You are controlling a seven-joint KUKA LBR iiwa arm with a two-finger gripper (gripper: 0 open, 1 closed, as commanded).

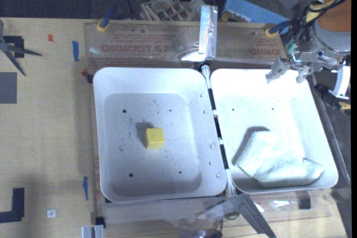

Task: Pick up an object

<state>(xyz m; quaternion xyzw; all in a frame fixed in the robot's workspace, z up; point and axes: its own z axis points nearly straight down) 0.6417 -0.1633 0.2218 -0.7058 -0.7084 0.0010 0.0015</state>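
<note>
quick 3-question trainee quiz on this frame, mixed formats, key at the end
1. True or false: the yellow block lies in the left bin.
2. Which item lies in the right bin? A) white cloth B) red ball C) metal spoon
3. Fill in: the gripper hangs over the right bin's far ____ corner, as the camera sees it.

Key: 1 true; 2 A; 3 right.
</note>
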